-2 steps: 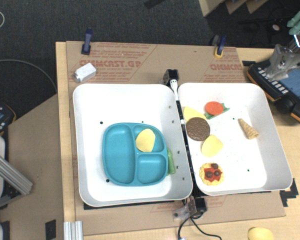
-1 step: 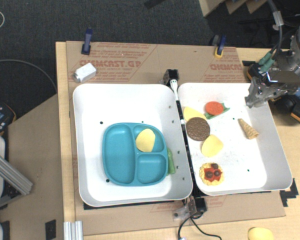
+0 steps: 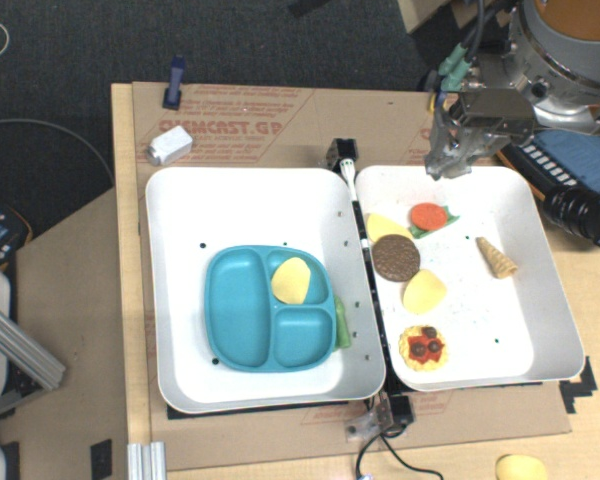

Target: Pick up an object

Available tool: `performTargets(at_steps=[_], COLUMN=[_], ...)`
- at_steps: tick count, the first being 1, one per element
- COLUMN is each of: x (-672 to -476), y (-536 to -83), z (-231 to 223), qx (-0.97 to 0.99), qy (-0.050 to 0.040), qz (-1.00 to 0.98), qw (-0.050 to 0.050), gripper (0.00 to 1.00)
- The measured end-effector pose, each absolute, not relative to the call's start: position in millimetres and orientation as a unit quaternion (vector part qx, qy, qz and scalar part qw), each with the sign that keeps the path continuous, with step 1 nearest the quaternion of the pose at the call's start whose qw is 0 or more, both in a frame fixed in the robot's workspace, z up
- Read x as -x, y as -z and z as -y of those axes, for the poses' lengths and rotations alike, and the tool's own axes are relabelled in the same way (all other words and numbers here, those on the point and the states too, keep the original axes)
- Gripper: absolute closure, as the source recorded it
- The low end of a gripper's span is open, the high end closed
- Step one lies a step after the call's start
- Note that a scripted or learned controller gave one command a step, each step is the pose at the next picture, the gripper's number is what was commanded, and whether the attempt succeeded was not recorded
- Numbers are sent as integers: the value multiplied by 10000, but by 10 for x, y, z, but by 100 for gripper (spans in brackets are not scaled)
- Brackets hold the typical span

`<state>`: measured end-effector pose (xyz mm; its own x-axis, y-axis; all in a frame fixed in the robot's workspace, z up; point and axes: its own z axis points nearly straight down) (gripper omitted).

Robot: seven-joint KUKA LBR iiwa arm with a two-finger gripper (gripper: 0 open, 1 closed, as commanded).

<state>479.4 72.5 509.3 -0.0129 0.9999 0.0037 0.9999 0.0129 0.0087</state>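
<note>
Nearest in the right bin lies a small pizza toy, then a yellow piece, a brown cookie, a cone and a tomato slice. My claw hangs above the far rim, grip state unclear. I should centre over the lone cone before dropping.

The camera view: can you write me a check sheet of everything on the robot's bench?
Surface: cardboard-topped bench bearing left bin and right bin.
Job's things: right bin holds toy tomato, brown cookie, two yellow pieces, cone, small pizza. Blue divided tray in left bin holds a yellow piece.
Clutter: white block, blue clip.
Hand: hand above right bin's far edge, holding nothing seen.
Cables: one at bench front.
Surroundings: dark carpet.
</note>
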Motion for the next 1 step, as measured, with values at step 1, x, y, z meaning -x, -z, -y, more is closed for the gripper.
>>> performTargets(at_steps=[1], x=[-4787], y=[-4237], z=[-675], qx=[-7078], qy=[39], qz=[-7064], qw=[-26], gripper=[100])
